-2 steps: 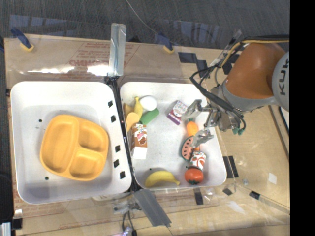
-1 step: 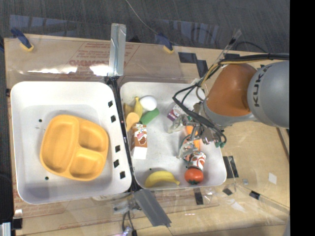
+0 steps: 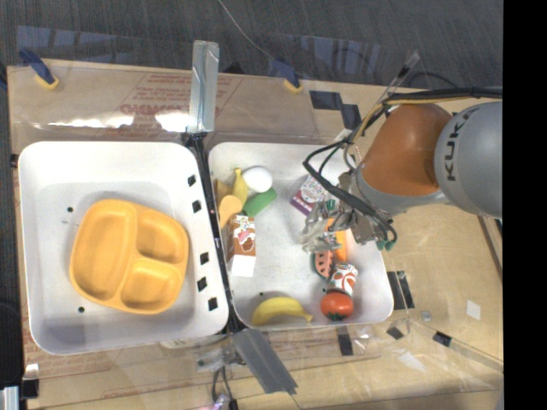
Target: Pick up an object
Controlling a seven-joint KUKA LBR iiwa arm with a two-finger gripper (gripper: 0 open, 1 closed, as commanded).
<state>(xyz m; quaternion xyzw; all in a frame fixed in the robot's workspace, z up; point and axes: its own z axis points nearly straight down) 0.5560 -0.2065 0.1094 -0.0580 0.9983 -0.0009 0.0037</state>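
While the hand hovers low in the right bin, nothing is lifted.
Its grip cannot be told; the watermelon slice lies just beneath.

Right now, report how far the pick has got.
Done: the gripper is down in the right bin, among the toys by the watermelon slice. In hand: nothing visibly held. Left: grasp and lift; the banana and tomato lie untouched.
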